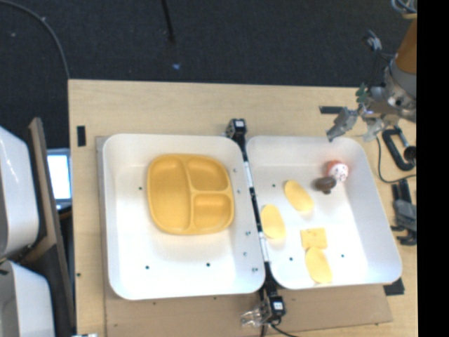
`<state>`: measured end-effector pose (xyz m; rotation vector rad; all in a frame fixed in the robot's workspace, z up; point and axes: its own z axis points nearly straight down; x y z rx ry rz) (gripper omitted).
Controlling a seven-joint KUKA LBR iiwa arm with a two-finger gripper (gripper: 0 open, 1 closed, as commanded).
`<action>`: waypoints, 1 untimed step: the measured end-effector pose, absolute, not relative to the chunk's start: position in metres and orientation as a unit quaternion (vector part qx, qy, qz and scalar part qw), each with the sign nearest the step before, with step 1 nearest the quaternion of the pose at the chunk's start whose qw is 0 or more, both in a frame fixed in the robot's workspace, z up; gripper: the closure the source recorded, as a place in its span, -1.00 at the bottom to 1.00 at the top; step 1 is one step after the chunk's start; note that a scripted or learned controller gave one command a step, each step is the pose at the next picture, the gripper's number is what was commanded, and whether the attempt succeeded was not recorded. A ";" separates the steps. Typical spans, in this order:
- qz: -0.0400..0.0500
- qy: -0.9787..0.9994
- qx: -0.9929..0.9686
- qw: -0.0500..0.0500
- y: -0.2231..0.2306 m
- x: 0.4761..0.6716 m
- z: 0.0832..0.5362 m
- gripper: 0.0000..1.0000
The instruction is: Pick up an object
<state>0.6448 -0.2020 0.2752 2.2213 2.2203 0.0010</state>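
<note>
The right bin [365, 258] holds several small items: a red and white ball [338, 170], a small brown piece [325, 184] touching it, yellow oval pieces [299, 196] [273, 222] [318, 265] and a yellow square piece [313, 239]. My gripper [333, 121] hovers over the bin's far rim, up and a little right of the ball. Its two fingers stand apart and open, with nothing between them.
A yellow divided plate [189, 193] lies in the left bin [123, 258]. A black clamp [238, 127] sits where the bins meet at the back. Cables and dark parts [400, 188] lie along the bench's right side.
</note>
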 end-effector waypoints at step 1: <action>-0.001 0.716 0.698 -0.002 -0.190 0.637 0.205 -1.00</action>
